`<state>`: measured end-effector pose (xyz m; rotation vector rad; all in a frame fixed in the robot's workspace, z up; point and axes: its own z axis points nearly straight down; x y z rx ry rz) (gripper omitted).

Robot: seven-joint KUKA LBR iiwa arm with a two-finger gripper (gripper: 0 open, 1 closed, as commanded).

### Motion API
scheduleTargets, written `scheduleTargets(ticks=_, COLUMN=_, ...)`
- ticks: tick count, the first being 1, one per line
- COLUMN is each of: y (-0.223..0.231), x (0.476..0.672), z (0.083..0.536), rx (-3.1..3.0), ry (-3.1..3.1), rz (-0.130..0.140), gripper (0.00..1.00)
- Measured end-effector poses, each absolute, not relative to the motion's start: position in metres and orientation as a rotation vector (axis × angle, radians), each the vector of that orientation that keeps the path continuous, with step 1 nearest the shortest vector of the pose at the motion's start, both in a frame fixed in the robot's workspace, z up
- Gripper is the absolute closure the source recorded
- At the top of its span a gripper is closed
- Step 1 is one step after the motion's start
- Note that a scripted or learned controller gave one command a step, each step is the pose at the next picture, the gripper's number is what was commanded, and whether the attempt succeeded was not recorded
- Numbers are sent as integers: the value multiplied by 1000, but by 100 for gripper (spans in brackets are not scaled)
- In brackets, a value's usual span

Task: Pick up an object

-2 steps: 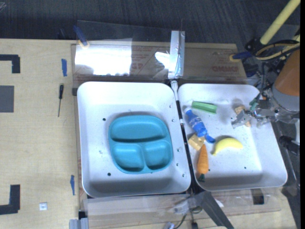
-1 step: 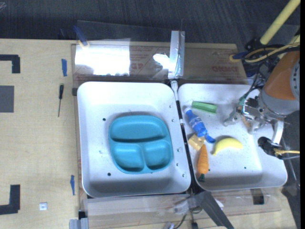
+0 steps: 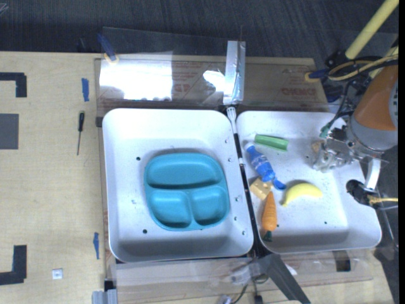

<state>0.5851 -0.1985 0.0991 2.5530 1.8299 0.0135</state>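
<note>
A: How far along is the pick?

B: Not done. Nearest, the carrot [image 3: 269, 213] lies in the right bin [image 3: 329, 230], then the banana [image 3: 301, 192], blue bottle [image 3: 260, 164] and green piece [image 3: 271, 142].

A: And the tool [image 3: 327, 156]?

B: It sits low at the bin's far right, nothing visibly held; I can't tell how wide it stands.

Arm [image 3: 380, 106] cut off at right edge; gripper [image 3: 326, 154] fingers indistinct.
</note>
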Motion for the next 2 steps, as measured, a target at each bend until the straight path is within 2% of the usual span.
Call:
scheduleTargets(ticks=1, y=-196, x=585, z=98, rx=2554, ry=1834, rz=16, gripper=0)
scheduleTargets(ticks=2, y=-196, x=586, z=109, rx=2550, ry=1834, rz=17, gripper=100)
